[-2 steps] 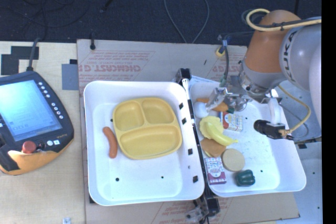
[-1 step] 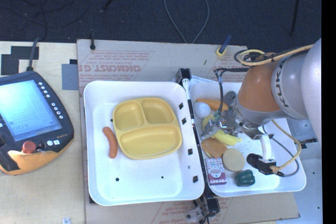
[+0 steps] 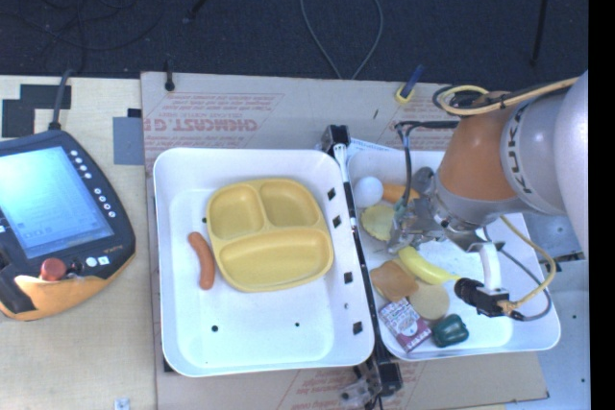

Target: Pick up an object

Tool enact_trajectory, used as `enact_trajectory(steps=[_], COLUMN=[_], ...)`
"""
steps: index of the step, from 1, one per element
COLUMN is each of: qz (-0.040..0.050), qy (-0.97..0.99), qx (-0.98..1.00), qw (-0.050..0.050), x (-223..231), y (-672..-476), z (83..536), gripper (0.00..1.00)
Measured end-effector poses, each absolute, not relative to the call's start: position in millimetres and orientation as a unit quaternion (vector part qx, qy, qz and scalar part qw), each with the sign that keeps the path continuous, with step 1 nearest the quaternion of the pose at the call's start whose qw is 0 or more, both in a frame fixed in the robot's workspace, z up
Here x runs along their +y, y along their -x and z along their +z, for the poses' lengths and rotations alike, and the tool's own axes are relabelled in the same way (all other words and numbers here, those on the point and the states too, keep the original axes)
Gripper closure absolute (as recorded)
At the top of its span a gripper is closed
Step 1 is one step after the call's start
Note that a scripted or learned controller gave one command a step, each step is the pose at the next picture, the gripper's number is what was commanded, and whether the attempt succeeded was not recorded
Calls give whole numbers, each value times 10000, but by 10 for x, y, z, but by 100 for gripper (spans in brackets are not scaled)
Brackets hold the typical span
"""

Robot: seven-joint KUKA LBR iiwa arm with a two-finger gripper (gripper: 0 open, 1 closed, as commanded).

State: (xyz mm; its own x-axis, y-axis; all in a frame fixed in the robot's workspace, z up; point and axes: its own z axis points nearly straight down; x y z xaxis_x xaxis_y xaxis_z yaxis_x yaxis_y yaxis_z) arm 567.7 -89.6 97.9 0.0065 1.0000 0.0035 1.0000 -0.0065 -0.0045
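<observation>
The pincer (image 3: 411, 230) is hanging low in the right bin (image 3: 538, 326); whether it is gripping anything, I cannot tell. A banana (image 3: 428, 266) is lying just below it, a pale egg (image 3: 370, 191) up-left, a green pepper (image 3: 449, 330) further below. A sausage (image 3: 203, 260) and yellow tray (image 3: 269, 233) are sitting far left.

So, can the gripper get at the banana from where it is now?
Probably yes. The gripper hangs low in the right bin, right beside the banana, whose yellow top is uncovered, though neighbouring food crowds it.
</observation>
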Motion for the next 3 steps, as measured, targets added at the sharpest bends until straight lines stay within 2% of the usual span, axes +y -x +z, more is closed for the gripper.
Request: enact_trajectory(steps=[1,2,3], qz=[5,9,17], qy=[7068,7067,7069], qx=[-7074,-7075,-7073], qw=[8,13,19], x=[-515,-112,174], y=[-5787,-5603,-5584], z=[1877,2243,2111], gripper=[100,100,100])
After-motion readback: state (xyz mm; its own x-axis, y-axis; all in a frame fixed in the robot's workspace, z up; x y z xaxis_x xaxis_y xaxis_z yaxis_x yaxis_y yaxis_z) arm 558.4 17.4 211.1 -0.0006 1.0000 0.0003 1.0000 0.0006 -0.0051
